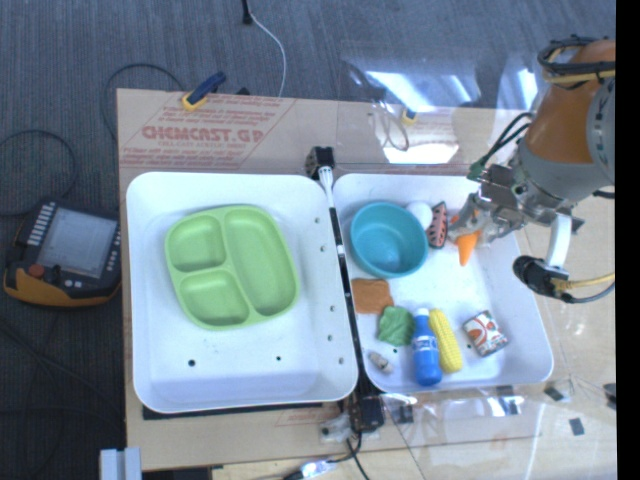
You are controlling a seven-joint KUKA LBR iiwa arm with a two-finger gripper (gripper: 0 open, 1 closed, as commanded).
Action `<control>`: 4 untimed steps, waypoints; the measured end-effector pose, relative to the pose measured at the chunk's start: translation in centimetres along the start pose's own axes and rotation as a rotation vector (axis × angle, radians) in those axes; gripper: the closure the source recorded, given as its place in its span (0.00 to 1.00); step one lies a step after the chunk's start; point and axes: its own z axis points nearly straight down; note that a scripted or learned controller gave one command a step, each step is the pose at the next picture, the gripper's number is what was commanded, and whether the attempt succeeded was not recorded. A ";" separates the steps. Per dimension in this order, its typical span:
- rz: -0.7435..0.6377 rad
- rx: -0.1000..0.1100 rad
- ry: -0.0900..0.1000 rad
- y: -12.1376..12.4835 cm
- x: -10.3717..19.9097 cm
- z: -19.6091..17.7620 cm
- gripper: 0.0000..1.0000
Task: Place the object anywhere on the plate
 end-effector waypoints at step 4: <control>0.236 0.004 -0.001 -7.4 31.2 1.4 1.00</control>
